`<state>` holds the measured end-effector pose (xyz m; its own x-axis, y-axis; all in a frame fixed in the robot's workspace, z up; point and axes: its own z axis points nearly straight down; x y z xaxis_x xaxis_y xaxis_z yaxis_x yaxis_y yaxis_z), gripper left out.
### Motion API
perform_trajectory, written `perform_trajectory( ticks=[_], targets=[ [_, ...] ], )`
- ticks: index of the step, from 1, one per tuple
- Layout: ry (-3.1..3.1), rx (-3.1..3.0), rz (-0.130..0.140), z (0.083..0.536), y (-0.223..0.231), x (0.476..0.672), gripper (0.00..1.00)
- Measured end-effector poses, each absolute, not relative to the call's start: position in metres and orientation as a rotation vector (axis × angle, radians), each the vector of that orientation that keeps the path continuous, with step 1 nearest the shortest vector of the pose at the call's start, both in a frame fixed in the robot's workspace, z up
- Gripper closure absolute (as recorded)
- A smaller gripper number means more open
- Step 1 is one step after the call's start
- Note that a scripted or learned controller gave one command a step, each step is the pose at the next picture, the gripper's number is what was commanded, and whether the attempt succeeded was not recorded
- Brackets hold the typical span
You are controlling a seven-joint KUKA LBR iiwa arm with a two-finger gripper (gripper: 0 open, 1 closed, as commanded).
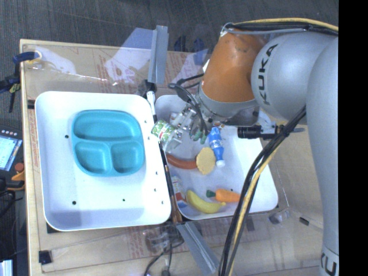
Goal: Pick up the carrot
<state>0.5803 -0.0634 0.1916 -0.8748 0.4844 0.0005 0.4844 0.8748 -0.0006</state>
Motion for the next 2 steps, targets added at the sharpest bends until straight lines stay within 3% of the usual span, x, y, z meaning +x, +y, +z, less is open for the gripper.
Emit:
perform_trajectory(
  ticks=[1, 2],
  targets=[
    [-3.141, -0.103, 0.001, 0.225, -0.1443, 0.5993, 1.0],
    [-3.141, -0.103, 0.001, 0.2251, -0.1442, 0.5994, 0.0]
  ],
)
